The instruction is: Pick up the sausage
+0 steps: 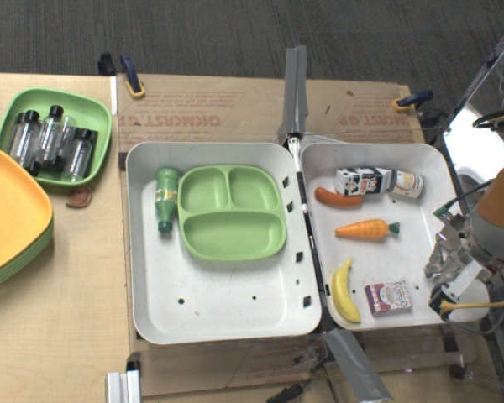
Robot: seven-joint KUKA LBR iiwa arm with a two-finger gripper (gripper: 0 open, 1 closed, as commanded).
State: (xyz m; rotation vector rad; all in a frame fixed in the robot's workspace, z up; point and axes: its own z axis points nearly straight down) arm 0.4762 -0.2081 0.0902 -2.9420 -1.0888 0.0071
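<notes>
1. While the arm sits at the lower right of the frame, the gripper [450, 277] hangs at the right bin's [420, 154] outer edge; whether it is released or clenched cannot be told, and nothing is seen in it.
2. Nearest it, toward the frame's lower centre, lie a small pink packet [388, 296] and a banana [345, 291].
3. Further up, a carrot [366, 230] lies mid-bin.
4. The sausage [337, 197] lies in the bin's upper left part, touching a small milk carton [363, 180], with a can [407, 183] beside that.
5. Likely fault: the carton crowds the sausage, so a descending finger may strike the carton or roll the sausage aside.
6. The left bin [223, 309] holds a green divided plate [232, 212] and a green bottle [166, 198].
</notes>
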